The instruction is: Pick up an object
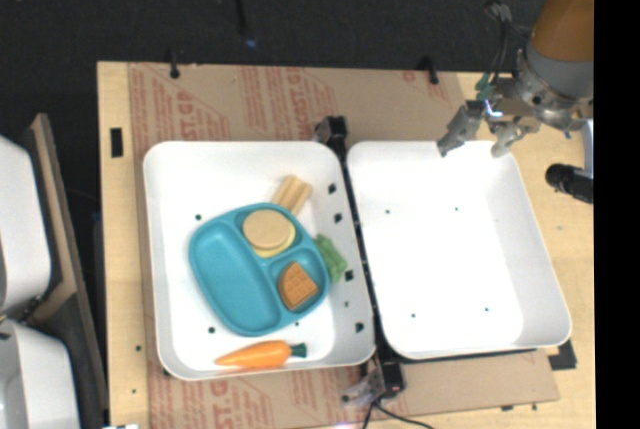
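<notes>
Camera view: the gripper (478,137) hangs over the far rim of the right bin (520,317), at about one o'clock from the bench's middle, its fingers spread apart with nothing between them. Every candidate lies in the left bin (165,217), at nine o'clock from the gripper: a blue tray (225,282) carrying a round cracker (269,230) and a brown biscuit (298,286), a wooden block (293,192) at its twelve o'clock, a carrot (258,354) at its six. Judging by this, the pick has not begun; the arm must cross to the left bin.
</notes>
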`<state>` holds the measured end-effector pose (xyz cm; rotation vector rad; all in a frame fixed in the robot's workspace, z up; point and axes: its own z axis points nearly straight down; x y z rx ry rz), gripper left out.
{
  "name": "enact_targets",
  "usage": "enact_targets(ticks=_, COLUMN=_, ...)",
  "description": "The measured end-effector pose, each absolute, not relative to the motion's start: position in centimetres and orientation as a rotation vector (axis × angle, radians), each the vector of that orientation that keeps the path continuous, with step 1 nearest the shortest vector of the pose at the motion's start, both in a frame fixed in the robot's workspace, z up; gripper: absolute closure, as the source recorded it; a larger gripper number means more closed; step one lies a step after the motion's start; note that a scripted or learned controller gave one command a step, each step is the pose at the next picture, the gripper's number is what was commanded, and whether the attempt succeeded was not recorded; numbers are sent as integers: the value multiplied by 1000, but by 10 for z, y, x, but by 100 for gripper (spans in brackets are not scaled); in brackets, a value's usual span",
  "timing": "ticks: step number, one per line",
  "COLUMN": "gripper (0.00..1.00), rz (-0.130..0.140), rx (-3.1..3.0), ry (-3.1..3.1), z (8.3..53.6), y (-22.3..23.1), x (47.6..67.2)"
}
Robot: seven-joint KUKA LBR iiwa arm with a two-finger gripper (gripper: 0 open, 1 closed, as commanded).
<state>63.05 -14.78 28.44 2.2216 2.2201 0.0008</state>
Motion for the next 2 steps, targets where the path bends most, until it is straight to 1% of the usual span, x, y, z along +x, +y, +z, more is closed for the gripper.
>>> enact_targets(ticks=1, gripper=0, rz=-7, rx=2227, ry=2224, z=200, y=-164, x=656)
enact_targets(ticks=2, gripper=0, rz=-4, rx=2226, ry=2219, z=152, y=-198, x=655)
